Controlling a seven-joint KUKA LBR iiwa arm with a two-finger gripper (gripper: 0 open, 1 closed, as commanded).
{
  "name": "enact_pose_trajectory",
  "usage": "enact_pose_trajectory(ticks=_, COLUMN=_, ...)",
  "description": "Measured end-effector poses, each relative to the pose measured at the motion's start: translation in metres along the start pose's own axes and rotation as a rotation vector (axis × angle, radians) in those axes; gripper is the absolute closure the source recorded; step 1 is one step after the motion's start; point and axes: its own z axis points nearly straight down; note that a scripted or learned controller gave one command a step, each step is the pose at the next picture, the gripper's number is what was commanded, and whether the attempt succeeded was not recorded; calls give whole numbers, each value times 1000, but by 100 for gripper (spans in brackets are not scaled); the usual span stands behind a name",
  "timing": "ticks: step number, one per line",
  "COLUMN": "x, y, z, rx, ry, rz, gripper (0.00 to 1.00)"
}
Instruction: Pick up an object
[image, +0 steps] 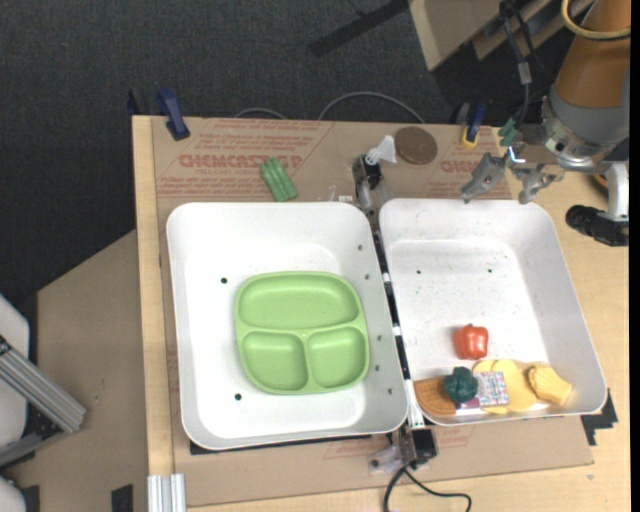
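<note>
Well apart: claw (507, 180), red pepper (471, 341).

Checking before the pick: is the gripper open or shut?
Open: the gripper hangs over the right bin's far rim, fingers spread apart with nothing between them.

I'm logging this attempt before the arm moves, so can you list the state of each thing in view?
Gripper: fingers open, holding nothing, above the far rim of the right bin.
Green tray: flat and right side up in the left bin, compartments bare.
Red pepper: lying free in the right bin.
Dark green toy: lying in the near corner pile.
Yellow toys: heaped against the near wall.
</note>
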Motion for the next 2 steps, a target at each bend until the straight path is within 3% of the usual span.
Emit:
enact_pose_trajectory(ticks=1, x=-48, y=1, z=7, rx=-3, ry=-4, rz=4, gripper=0)
enact_pose_trajectory(ticks=2, x=-47, y=6, z=-25, rx=-7, ry=-2, rz=-1, gripper=0)
